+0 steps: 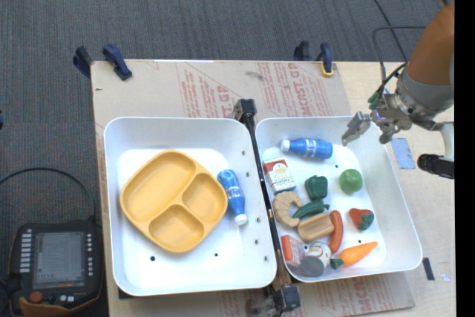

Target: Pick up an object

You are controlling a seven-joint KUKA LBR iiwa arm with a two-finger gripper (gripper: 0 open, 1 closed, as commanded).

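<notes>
My gripper [372, 130] hangs open over the far right corner of the right bin [404, 204], with nothing between its fingers. Just left of it a blue bottle [308, 148] lies on its side. Below it in the view sits a green ball-shaped fruit [350, 180]. Further toys fill the same bin: a small carton [278, 176], a green pepper [316, 187], a red strawberry [361, 218], a carrot [358, 252], a sausage [336, 230], a bread piece [314, 225] and a can [315, 257].
The left bin [126, 137] holds a yellow divided plate [173, 199] and a second blue bottle [232, 195] beside it. Blue clamps [115, 59] grip the bench's far edge. A pendant [56, 263] lies at the lower left.
</notes>
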